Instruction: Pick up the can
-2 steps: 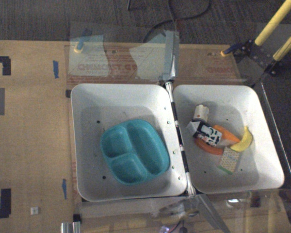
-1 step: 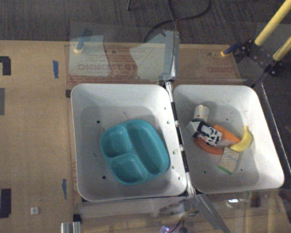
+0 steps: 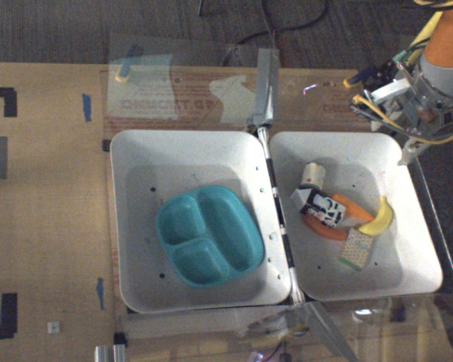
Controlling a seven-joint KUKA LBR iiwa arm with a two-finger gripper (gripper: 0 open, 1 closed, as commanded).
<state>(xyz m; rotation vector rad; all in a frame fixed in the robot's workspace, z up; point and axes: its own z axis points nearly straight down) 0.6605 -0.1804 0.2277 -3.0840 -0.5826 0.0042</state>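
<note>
The can is a small cream cylinder lying on its side in the upper left part of the right bin. It rests against a black and white carton. My gripper hangs over the bin's far right corner, well to the right of the can and apart from it. Nothing shows in the gripper. The arm's orange band sits above it at the view's top right.
Around the carton lie two orange carrots, a yellow banana and a small green and tan box. The left bin holds a teal divided plate. Cables trail from the wrist.
</note>
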